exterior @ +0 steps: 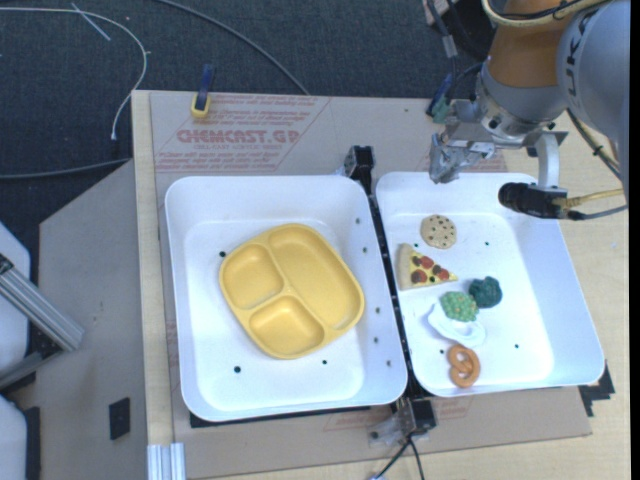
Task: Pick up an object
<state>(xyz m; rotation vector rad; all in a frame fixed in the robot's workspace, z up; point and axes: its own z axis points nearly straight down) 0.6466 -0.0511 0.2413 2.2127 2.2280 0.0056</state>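
The right bin holds a round cookie, a pizza slice, a light green piece of broccoli on a small white dish, a dark green piece and a pretzel. My gripper hangs above the bin's far left corner, beyond the cookie, with nothing seen between its fingers. The yellow divided tray lies in the left bin.
A black clamp sits at the far end of the ridge between the bins. A blue and yellow clip is on the board's far left edge. Thin cables lie on the dark floor behind.
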